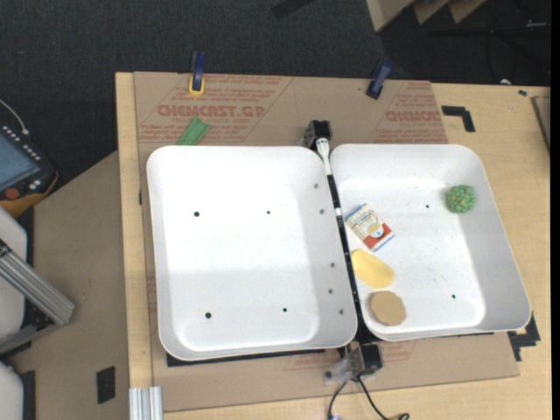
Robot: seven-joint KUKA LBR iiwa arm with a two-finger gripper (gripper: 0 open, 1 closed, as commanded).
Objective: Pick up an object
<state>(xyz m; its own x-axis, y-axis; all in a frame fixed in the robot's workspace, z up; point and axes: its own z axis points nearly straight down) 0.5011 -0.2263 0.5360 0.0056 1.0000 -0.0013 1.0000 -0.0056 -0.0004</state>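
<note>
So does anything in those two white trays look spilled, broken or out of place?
Nothing looks spilled or broken. The right bin holds a green ball, a small carton lying askew, a yellow piece and a tan disc; the last three crowd its left edge.

I read this as a robotics lab bench: two white bins (236, 252) on a clamped cardboard sheet (262, 103), blue clamps (198, 70), cabling (350, 392), dark carpet (87, 24).

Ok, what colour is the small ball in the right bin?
Green, slightly speckled: the ball near the right bin's far right corner, camera view.
</note>
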